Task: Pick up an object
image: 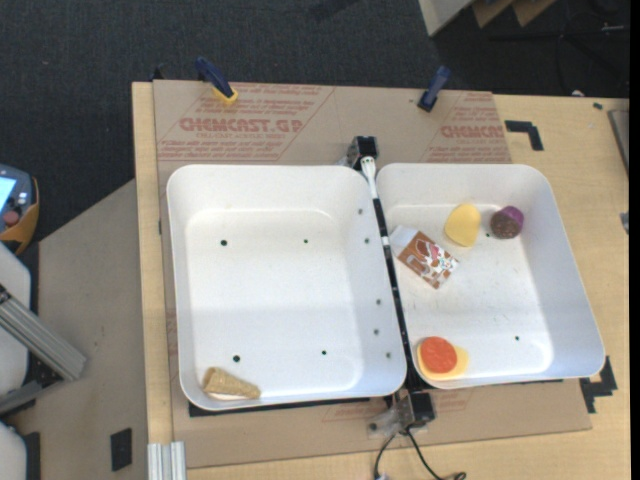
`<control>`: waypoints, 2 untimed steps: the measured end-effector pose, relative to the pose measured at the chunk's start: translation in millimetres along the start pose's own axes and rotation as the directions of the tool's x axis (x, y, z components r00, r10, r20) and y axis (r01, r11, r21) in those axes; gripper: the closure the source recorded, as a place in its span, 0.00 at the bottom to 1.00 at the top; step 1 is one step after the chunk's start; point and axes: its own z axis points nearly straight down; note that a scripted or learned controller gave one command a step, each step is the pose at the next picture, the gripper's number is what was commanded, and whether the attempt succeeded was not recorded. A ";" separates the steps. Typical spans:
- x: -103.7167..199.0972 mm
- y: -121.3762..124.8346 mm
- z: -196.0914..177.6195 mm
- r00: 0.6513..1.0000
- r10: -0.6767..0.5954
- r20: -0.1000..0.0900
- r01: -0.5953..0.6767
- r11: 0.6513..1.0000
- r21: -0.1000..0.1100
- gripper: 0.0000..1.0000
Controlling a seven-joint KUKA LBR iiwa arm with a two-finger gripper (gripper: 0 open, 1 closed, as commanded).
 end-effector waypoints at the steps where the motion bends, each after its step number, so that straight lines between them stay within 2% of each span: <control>1: -26.5 -0.7 -138.7 1.000 0.003 0.015 -0.002 0.999 -0.032 1.00; 2: -25.3 0.4 8.8 1.000 0.002 0.000 -0.002 1.000 0.000 1.00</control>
